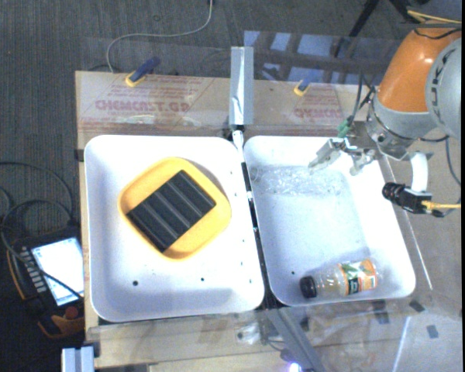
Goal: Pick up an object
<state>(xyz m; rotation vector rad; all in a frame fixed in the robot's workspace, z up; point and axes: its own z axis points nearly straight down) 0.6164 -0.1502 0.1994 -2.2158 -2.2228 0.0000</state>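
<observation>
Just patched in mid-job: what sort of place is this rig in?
Probably a robotics lab: a plywood bench with two white bins, a loose cable on grey carpet, and a tablet lying beside it.

Wooden bench [178,103], pale board top with faded red lettering along the far edge. Two shallow white bins sit side by side on it, touching along the middle. Left bin [108,285] holds a yellow dish [139,188] with a black ribbed block [173,210] lying in it, tilted diagonally. Right bin [325,223] holds a bottle [342,279] lying on its side near the front wall, black cap pointing left. A yellow-and-blue clamp [141,71] grips the bench's far edge on the left; a smaller yellow clamp [301,88] sits on the far edge toward the right.
</observation>
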